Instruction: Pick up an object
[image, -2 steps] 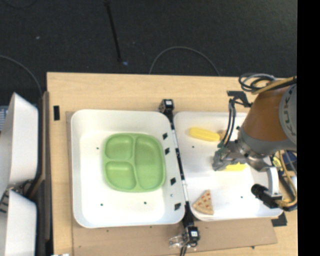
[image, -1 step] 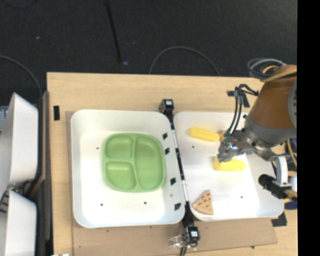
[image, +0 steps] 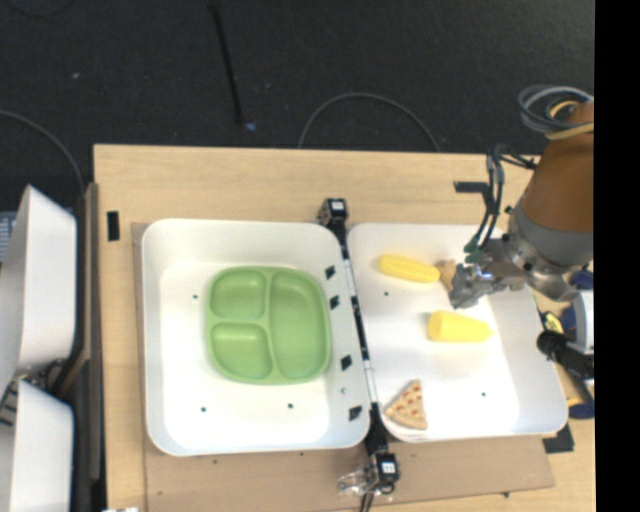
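Camera view: one look down on both bins.
Left bin (image: 170, 400): holds a green divided plate (image: 268, 323).
Right bin (image: 520, 400): yellow corn cob (image: 408, 268), yellow wedge (image: 458, 327), pizza slice (image: 408, 406) — all loose, well apart.
Gripper (image: 464, 288): low between cob and wedge; open or closed, cannot tell; nothing seen held.
Advice: centre squarely over one item — the wedge lies nearest — before closing.

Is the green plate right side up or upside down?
Right side up: the green plate shows its three hollow sections, facing up, in the left bin.
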